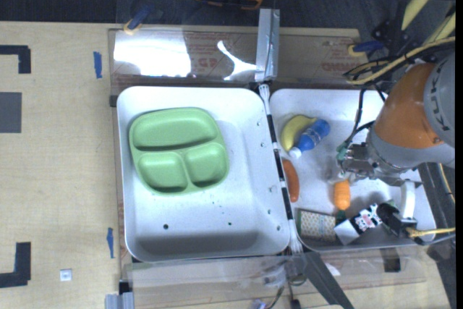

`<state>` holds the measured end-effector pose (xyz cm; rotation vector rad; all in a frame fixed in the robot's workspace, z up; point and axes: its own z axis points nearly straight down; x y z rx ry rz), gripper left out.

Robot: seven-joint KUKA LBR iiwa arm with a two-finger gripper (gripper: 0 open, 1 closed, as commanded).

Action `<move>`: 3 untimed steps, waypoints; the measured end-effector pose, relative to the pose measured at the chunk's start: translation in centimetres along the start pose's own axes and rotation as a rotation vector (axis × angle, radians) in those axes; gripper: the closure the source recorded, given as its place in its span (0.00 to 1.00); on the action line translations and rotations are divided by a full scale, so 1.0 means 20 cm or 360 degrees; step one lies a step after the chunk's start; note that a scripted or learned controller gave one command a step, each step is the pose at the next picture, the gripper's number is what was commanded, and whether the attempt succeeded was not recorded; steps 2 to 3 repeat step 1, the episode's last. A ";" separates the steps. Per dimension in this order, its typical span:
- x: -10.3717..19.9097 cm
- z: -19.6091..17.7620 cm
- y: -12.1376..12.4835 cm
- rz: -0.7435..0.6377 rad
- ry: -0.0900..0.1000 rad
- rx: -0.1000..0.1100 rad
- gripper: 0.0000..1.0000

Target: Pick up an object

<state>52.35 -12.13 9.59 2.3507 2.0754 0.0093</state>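
The gripper (350,168) hangs low in the right bin (318,101), at the centre right of the frame, under the grey and orange arm (409,119). Its fingers are a dark, tangled cluster beneath the wrist, and whether they stand wide or narrow I cannot tell. Just below them lies a small orange object (341,194), very near or touching the tips; contact is unclear, and it is not visibly between them. Up and left of it a yellow banana (295,128) lies against a blue bottle (311,136), and an orange-red carrot-like piece (291,179) lies along the bin's left wall. At the bottom edge a mesh-patterned item (316,223) and a black-and-white thing (365,221) are hard to identify. The left bin (217,213) holds a green divided tray (179,148).
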 end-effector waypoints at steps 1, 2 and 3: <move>0.13 -1.18 0.03 -0.0302 -0.0001 0.0013 1.00; 0.13 -1.18 0.03 -0.0302 -0.0001 0.0013 1.00; 0.13 -1.18 0.03 -0.0302 -0.0001 0.0013 1.00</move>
